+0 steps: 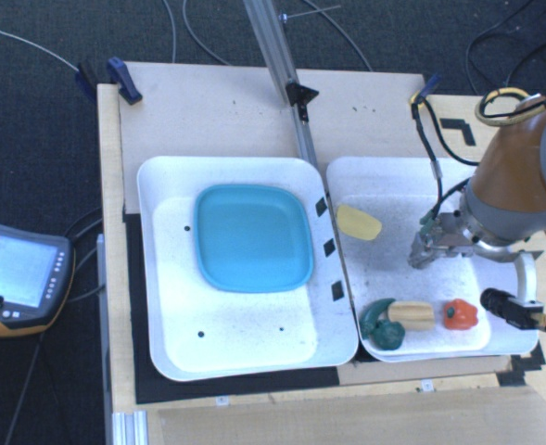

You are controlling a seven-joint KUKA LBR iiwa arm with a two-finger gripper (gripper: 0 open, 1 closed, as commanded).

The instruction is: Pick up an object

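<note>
The arm (518,170) is extended in from the right, and the gripper (427,248) is pointed down, slightly leftward.

Bright, even light, seemingly from overhead; no hard-edged shadows anywhere. The two white bins (161,341) run near overexposed, their rims glaring and surface detail washed out. The blue plate (254,237) shows a soft sheen (no sharp highlight). Dark carpet (31,128) stays dim but legible. Overall focus is slightly soft; the arm (518,170) looks faintly blurred, possibly motion. Mild compression grain throughout.
</note>
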